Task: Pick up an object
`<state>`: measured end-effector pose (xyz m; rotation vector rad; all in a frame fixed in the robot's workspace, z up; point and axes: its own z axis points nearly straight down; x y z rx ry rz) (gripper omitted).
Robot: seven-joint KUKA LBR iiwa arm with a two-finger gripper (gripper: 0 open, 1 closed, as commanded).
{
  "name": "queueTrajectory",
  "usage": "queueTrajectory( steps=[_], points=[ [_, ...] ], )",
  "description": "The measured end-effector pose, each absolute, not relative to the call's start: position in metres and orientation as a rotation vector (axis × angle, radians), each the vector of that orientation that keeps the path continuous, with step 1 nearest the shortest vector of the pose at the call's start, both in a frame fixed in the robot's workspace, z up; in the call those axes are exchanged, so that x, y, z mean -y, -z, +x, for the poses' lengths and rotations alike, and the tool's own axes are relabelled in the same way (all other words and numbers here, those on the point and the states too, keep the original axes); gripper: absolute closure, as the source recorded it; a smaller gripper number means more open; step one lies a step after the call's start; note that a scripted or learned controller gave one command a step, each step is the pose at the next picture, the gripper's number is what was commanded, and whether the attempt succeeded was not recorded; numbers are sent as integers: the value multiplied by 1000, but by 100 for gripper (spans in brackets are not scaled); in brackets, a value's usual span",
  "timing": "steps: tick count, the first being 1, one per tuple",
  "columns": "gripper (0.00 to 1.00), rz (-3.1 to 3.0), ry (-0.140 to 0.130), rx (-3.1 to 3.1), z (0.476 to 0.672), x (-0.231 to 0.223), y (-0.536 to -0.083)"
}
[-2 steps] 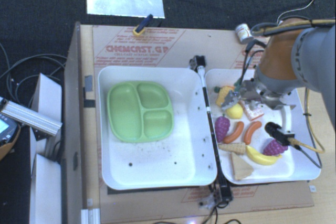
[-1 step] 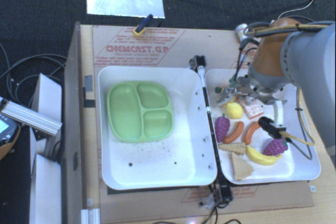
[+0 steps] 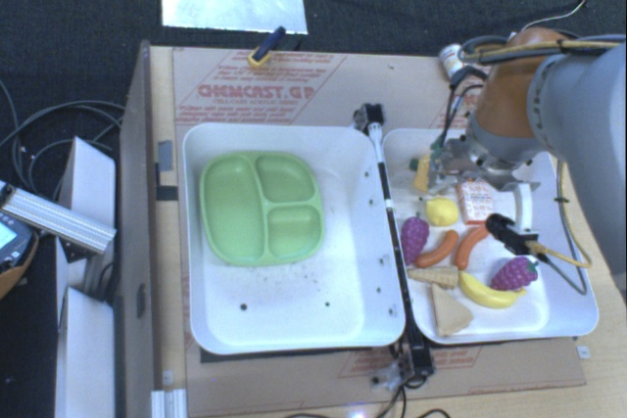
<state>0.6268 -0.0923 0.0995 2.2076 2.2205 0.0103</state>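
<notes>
The arm (image 3: 578,103) reaches in from the view's right and bends down over the right bin (image 3: 578,313); the gripper (image 3: 453,166) hangs low over that bin's far left part; whether it is released or clenched cannot be told. The objects to pick all lie in this bin. A small yellow block (image 3: 422,174) lies just beside the gripper, toward the divider; a red-and-white packet (image 3: 477,203) lies close by on its near side; a lemon (image 3: 443,210) sits next to the packet. Nearer the camera lie a purple grape bunch (image 3: 414,236), a sausage (image 3: 437,250) and a second sausage (image 3: 470,245) close together, a second grape bunch (image 3: 512,274), a banana (image 3: 487,293) and a pale cone (image 3: 434,277); a tan wedge (image 3: 451,312) lies by the near rim. The left bin (image 3: 294,323) holds a green plate (image 3: 261,208) with three compartments, lying flat toward its left side.
</notes>
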Motion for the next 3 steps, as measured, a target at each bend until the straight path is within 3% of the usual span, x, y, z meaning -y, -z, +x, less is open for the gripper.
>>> queueTrajectory(
  steps=[1, 2, 3],
  points=[
    [0, 2208, -10, -2221, 627, 92, -99],
    [0, 2240, 27, -2235, 663, 99, -82],
    [100, 2243, 39, -2244, 661, 100, -91]
  ],
)
